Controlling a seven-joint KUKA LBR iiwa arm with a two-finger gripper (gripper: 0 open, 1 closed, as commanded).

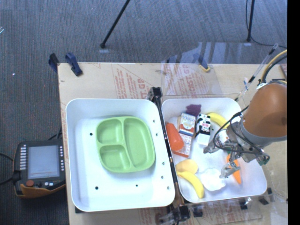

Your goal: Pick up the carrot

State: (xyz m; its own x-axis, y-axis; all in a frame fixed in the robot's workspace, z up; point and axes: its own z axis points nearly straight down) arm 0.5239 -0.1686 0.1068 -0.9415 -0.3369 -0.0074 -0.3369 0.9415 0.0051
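Carrot: near right corner of right bin, partly under my gripper.
Gripper: directly above it; opening cannot be told.
Advice: straddle carrot's width, avoiding white object just left.

Robotics lab: teach pendant, tripod legs on carpet, plywood bench.
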